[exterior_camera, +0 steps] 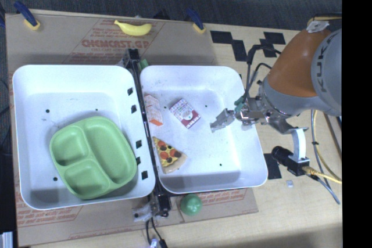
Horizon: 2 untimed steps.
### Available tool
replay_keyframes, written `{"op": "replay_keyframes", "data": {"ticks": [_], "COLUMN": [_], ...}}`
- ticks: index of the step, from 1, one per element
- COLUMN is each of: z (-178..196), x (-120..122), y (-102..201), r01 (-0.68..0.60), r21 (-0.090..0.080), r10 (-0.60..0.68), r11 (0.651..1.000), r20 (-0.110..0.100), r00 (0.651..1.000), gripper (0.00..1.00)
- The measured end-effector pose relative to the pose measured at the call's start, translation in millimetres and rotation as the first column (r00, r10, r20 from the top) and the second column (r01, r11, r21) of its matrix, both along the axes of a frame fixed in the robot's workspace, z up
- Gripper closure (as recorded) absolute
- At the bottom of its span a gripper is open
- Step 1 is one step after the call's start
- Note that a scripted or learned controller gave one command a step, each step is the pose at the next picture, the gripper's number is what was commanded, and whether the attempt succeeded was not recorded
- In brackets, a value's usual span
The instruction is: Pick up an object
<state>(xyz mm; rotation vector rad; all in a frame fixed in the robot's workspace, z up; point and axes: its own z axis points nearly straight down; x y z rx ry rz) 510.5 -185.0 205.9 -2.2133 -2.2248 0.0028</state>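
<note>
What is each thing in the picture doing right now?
green divided plate: lying flat in the left bin, nothing on it.
pizza slice: flat in the right bin, against its left wall.
small pink packet: flat on the right bin's floor.
orange-and-white wrapper: by the right bin's left wall.
banana: on the cardboard behind the bins.
green ball: on the cardboard in front of the bins.
gripper: over the right bin, holding nothing.

Small red-and-white packet (185, 112), flat, mid right bin (251, 154), slightly askew
</note>
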Motion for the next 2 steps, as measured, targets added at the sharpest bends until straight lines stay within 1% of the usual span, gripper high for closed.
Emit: {"op": "replay_keyframes", "data": {"ticks": [1, 2], "z": [-114, -114], "x": [46, 100], "y": [-26, 40], "r01": [-0.003, -0.004], "r21": [-0.002, 0.0], "r10": [0.003, 0.004], "r11": [1.0, 1.0], "r20": [0.001, 0.0], "r00": [1.0, 1.0], "gripper": [0.0, 0.0]}}
